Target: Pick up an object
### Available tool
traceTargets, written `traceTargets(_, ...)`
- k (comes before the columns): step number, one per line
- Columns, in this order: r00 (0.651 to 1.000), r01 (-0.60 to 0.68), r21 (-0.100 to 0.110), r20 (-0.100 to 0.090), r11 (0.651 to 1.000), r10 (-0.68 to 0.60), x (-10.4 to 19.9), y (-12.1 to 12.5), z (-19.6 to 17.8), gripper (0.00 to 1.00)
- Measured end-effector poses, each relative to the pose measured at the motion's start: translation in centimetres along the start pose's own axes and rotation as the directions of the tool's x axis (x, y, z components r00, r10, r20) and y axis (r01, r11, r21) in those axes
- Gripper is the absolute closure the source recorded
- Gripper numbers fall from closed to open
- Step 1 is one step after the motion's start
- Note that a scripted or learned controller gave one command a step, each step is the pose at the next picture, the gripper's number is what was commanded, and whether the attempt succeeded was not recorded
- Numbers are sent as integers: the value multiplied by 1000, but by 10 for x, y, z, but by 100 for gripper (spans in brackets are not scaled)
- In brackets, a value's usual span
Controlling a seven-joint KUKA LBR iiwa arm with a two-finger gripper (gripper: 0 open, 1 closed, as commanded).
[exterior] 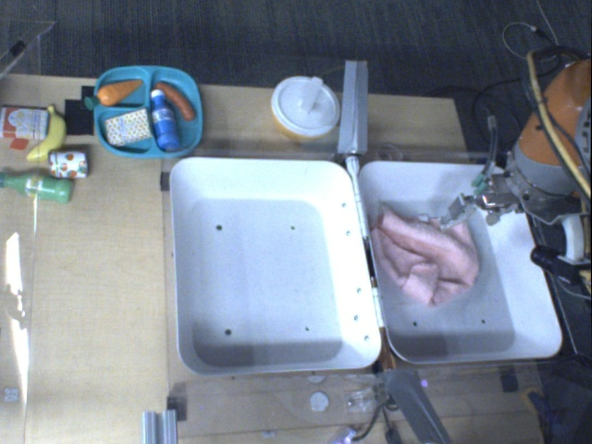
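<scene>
A crumpled pink cloth (pixel 427 259) lies in the right white bin (pixel 529 333), toward its left and middle. My gripper (pixel 455 213) reaches in from the right on the grey arm with the orange band. It is low over the bin, at the cloth's upper right edge. Whether it touches the cloth is not clear. The cloth lies flat on the bin floor.
The left white bin (pixel 268 266) sits beside the right one, with a metal divider post (pixel 351 109) behind them. On the bench at far left are a blue tray of toy food (pixel 148 111), a banana (pixel 48 135), a small can (pixel 67 164) and a green bottle (pixel 37 187). A lidded yellow cup (pixel 306 107) stands behind the bins.
</scene>
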State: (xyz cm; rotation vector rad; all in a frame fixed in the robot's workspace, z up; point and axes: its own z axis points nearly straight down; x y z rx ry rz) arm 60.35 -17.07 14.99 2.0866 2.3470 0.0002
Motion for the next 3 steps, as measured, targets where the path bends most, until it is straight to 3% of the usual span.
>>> traceTargets(1,1000,5,-10,3,1000,-5,-14,6,61,0)
traceTargets(2,1000,12,-16,5,1000,-12,-12,8,48,100)
traceTargets(3,1000,2,-4,0,1000,-2,47,20,-8,100)
